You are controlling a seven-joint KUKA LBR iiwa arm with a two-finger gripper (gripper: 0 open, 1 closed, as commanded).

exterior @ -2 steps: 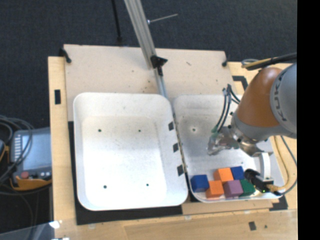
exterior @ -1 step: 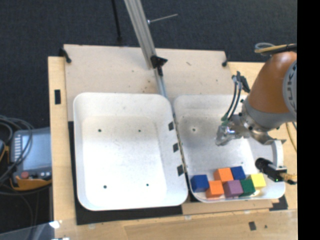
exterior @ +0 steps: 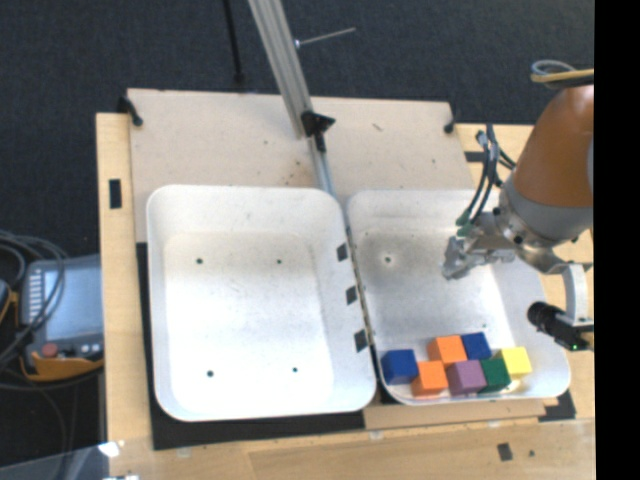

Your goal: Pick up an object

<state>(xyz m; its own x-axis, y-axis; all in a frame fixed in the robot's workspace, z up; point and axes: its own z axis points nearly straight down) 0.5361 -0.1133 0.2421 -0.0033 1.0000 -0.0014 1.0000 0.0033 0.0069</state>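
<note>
My gripper [exterior: 458,264] over right bin [exterior: 400,298], finger state unclear. Blocks [exterior: 455,364] below it, untouched. Nothing picked; whole grasp left.

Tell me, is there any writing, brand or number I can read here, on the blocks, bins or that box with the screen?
None can be read.
Blocks: plain coloured faces, no letters.
Bins: bare white, dark dots only.
Box with screen: screen too small and blurred to read.
Arm: no label to be seen.
</note>
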